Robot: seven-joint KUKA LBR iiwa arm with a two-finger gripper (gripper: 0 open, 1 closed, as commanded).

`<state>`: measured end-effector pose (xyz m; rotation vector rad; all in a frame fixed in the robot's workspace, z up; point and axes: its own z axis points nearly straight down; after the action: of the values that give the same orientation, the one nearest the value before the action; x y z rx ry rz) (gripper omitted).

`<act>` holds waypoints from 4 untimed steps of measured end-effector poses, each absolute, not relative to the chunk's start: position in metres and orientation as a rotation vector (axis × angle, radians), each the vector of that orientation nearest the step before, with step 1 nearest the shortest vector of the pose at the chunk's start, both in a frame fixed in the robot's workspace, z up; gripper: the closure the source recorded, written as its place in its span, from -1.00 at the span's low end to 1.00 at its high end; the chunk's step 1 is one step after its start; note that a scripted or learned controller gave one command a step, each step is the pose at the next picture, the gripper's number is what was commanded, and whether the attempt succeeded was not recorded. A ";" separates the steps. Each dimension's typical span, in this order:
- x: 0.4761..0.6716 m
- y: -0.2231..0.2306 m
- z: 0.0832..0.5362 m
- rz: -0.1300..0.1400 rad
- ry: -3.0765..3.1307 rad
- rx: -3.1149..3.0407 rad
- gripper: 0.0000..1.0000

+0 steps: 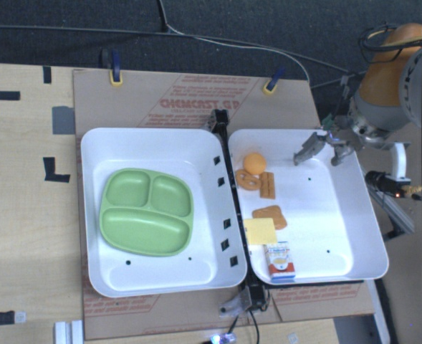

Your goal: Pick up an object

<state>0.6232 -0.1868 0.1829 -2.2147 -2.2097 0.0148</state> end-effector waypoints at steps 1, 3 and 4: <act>0.627 -0.186 0.192 0.002 -2.222 -2.219 -1.00; 0.624 -0.188 0.083 0.003 -2.225 -2.221 -1.00; 0.626 -0.189 0.097 0.001 -2.230 -2.222 1.00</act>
<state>0.6255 -0.1888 0.0972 -2.2223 -2.2300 0.0006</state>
